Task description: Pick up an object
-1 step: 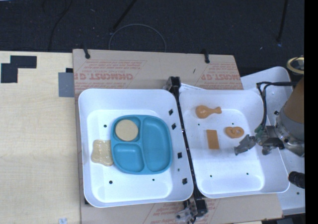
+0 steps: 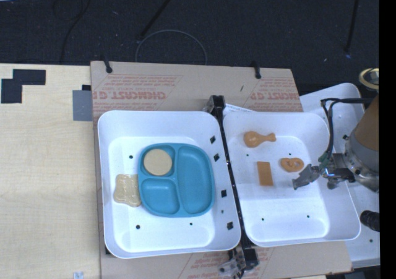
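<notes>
White right bin (image 2: 278,222), hand (image 2: 305,178) low at its right side, grasp indiscernible, nothing visibly held.

Light falls evenly from above, bright on the two white bins (image 2: 161,240) — their floors read almost pure white, with little detail in the plastic. Shadows are soft and short: a faint grey edge under the blue tray (image 2: 192,185) and along the bin walls. The dark floor (image 2: 185,12) at the top is dim and nearly featureless. The picture is slightly soft and grainy throughout — small edges blur, and the print on the cardboard (image 2: 154,89) is fuzzy.
</notes>
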`<state>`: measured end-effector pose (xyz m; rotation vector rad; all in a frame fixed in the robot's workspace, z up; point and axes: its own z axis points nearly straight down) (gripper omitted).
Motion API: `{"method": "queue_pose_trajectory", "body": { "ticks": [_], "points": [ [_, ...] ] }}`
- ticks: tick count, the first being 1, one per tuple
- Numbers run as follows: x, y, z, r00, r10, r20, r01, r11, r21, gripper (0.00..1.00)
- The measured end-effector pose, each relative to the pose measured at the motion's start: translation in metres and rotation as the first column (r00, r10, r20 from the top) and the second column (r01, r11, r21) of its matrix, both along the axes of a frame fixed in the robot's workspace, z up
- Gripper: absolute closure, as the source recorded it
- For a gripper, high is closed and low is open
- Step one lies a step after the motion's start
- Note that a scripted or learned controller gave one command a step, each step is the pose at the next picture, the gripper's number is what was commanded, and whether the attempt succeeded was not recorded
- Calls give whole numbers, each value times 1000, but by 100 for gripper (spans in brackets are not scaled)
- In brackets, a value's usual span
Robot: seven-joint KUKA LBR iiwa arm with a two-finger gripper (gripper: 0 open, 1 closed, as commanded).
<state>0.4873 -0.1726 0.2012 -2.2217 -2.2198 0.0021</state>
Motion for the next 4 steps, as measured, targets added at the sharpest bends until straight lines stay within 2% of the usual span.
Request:
{"method": "queue_pose_trajectory", "body": {
  "ticks": [2, 3, 4],
  "points": [
    [6, -2, -113, 1000, 0, -6, 0, 1000, 4, 0],
    [6, -4, -100, 1000, -6, -3, 6, 1000, 3, 100],
    [17, -6, -46, 1000, 2, 4, -2, 1000, 0, 100]
  ]
}}
